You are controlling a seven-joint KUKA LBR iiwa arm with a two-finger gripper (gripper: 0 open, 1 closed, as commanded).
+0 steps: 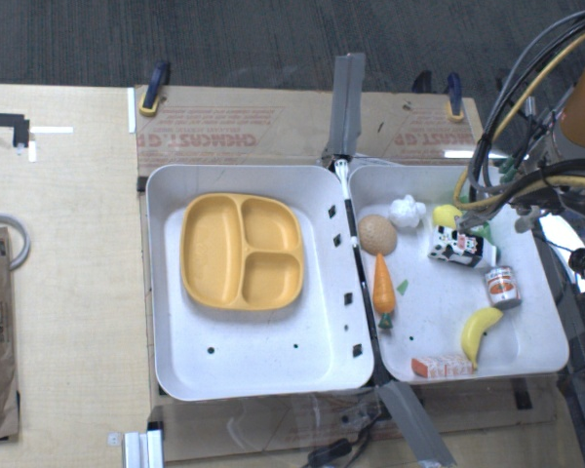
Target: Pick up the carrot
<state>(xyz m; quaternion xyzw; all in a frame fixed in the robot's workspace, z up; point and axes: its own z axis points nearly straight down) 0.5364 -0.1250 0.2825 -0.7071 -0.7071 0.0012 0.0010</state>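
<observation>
The carrot (383,286) is orange with a small green top pointing toward the near side. It lies lengthwise in the right bin (424,334), close against that bin's left wall. The arm comes in from the upper right under a bundle of cables. Its gripper (474,219) hangs low over the bin's far right part, just above a black-and-white box (455,249) and beside a yellow item (446,214). The gripper is well to the right of the carrot and apart from it.
In the right bin there are also a brown round item (376,234), a white crumpled item (406,210), a small can (502,287), a banana (480,330) and a pinkish box (442,366). The left bin (263,359) holds a yellow divided plate (242,252).
</observation>
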